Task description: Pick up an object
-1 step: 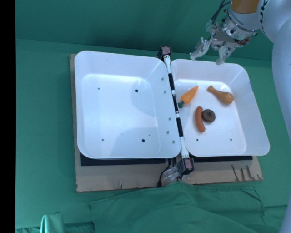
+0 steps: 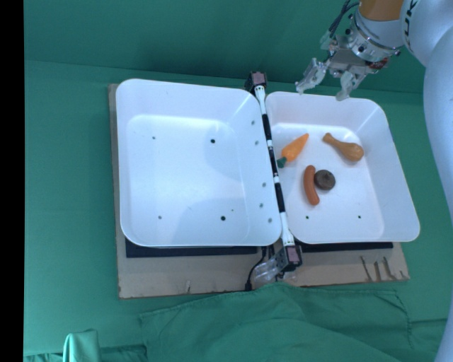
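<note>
Tool (image 2: 325,83) open wide, empty, poised over right bin (image 2: 396,212) rim at 12 o'clock, likely staging a descent. Candidates cluster mid-bin: toy carrot (image 2: 294,147), drumstick (image 2: 345,147), sausage (image 2: 311,184), brown disc (image 2: 325,179).

We see the arm (image 2: 433,106) coming in as a smooth, rounded pale grey shell, its long link running down the frame edge with a soft sheen. Up top we catch the orange band (image 2: 382,7) wrapping the wrist, and just below it a lighter silver-grey collar. Dark lettering marks the grey casing near the top corner, too small for us to read. Black cables loop beside the wrist housing. The gripper (image 2: 327,83) is bare metal, blocky and busy with small dark fittings and a reddish spot, ending in two pale, angular fingers (image 2: 309,78).
</note>
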